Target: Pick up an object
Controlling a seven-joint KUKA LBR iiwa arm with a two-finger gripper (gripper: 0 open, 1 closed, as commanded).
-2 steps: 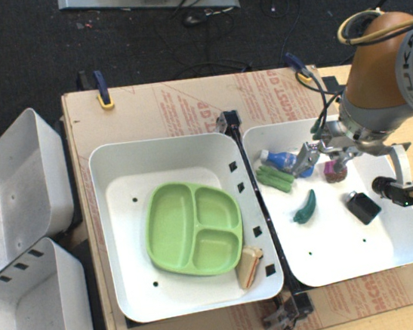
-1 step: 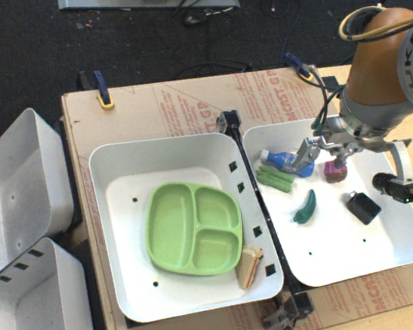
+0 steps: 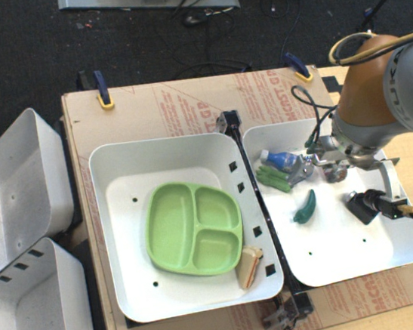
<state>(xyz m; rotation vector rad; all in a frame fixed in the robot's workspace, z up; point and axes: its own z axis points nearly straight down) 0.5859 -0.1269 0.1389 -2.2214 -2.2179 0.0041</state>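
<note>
My gripper (image 3: 307,167) hangs low in the right bin (image 3: 373,263), at its upper left part. It sits right beside a light green ridged piece (image 3: 273,178) and a blue and white object (image 3: 280,160); whether it touches either is unclear. A dark teal curved object (image 3: 305,208) lies just below the gripper, apart from it. The grey arm with its orange band (image 3: 368,96) comes in from the right.
The left bin (image 3: 121,210) holds a light green divided plate (image 3: 194,229) and a tan wedge-shaped item (image 3: 248,267) at its lower right corner. A black divider (image 3: 256,191) runs between the bins. Two spare white bins (image 3: 17,225) stand off the bench at the left.
</note>
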